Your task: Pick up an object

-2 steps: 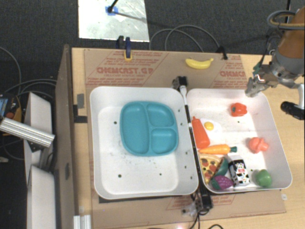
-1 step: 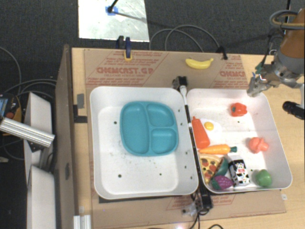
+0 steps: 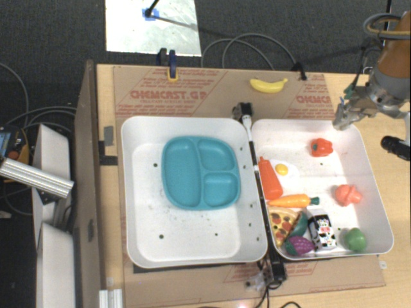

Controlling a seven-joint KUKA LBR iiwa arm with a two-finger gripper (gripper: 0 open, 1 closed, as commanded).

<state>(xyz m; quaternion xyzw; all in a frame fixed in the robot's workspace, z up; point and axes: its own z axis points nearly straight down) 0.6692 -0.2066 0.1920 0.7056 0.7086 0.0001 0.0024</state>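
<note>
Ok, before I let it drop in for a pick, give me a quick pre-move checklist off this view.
1. Gripper over the right bin: not ok, it hangs at the bin's far right corner rim.
2. Gripper carrying nothing: ok, no object seen between its fingers.
3. Finger opening: cannot tell.
4. Isolated target available: ok, the red pepper sits apart from other toys, nearest the gripper.
5. Near-corner cluster: not ok, pizza slice, carrot and purple toy are crowded together.
6. Banana: not ok, lies outside both bins.
</note>
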